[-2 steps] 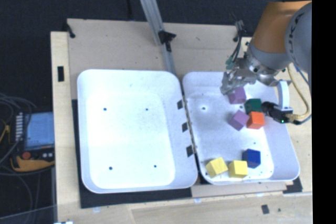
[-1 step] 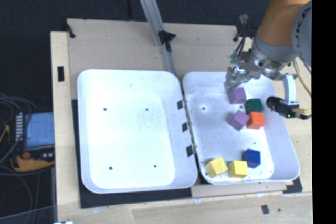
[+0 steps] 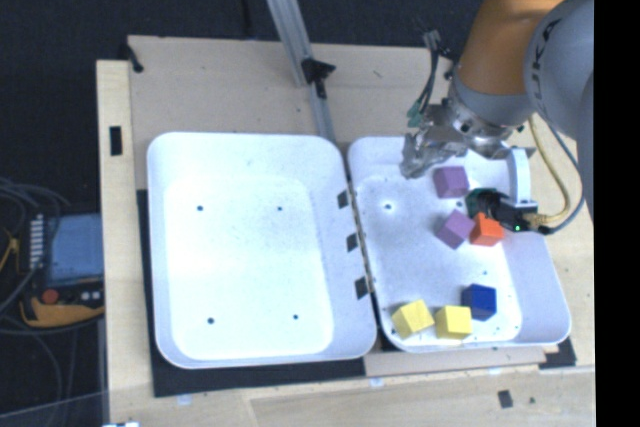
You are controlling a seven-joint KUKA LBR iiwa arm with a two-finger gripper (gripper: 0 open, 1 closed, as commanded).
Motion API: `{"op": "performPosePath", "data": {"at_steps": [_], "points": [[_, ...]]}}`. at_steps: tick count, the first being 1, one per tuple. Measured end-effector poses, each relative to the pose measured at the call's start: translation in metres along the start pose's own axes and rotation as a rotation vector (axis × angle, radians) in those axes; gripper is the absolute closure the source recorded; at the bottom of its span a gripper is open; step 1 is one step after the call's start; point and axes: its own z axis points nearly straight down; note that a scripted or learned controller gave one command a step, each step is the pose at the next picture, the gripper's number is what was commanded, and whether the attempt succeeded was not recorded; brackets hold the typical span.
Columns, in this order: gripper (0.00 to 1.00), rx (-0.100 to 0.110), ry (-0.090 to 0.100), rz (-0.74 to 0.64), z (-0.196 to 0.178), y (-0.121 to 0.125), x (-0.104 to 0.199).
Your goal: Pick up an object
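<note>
Camera view: arm bent down over the right bin [image 3: 535, 260].
Its gripper [image 3: 420, 158] hangs at the bin's far end, finger state unclear, just beside a purple block [image 3: 450, 181]; nothing visibly held.

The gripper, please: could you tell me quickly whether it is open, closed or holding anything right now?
Gripper: cannot be told; it hangs over the right bin, beside a purple block.

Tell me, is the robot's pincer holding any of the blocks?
No block shows between its fingers. The pincer hangs over the far end of the right bin, just left of a purple block and apart from it.
</note>
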Motion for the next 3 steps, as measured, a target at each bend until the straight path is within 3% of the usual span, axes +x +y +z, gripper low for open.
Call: {"op": "performPosePath", "data": {"at_steps": [1, 3], "points": [[1.00, -0.001, 0.002, -0.002, -0.010, -0.011, 0.049], [1.00, 0.004, 0.002, -0.003, 0.007, -0.022, 0.159]]}}
